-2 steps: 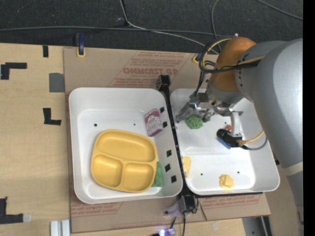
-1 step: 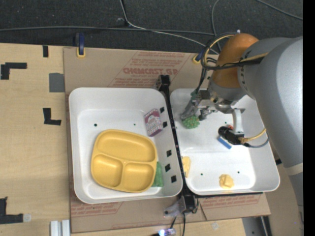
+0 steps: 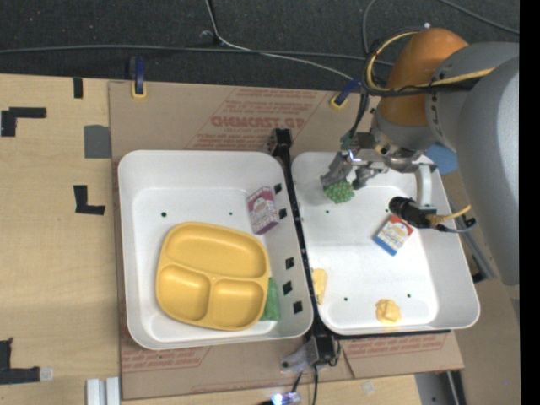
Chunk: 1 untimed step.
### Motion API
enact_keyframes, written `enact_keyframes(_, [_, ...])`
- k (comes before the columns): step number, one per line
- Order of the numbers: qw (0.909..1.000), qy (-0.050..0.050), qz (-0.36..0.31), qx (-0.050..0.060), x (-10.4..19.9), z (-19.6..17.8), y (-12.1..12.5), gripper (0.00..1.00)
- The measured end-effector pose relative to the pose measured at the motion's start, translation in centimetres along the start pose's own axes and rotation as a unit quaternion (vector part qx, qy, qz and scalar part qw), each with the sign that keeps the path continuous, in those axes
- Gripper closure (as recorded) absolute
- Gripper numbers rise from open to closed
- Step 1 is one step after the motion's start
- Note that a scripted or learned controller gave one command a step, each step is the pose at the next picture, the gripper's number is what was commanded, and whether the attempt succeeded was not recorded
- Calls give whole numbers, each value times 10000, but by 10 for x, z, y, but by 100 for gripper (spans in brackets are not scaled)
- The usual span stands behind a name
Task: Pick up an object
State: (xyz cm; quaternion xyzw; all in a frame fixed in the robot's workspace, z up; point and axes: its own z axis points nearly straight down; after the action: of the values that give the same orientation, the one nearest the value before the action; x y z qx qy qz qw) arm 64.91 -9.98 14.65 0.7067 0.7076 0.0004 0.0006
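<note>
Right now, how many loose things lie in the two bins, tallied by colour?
Yellow: 3 — tray, piece, piece
Green: 2 — lump, item
Purple: 1 — packet
Blue-red: 1 — box
Total: 7

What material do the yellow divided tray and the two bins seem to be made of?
The yellow tray looks like moulded plastic, matte: smooth rounded compartments, even colour. The left bin and right bin look like thin formed white plastic with a slight sheen on rounded rims, though the material is not certain.
</note>
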Motion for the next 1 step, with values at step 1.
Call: enact_keyframes(1, [10000, 2, -2, 4, 9, -53, -5, 100])
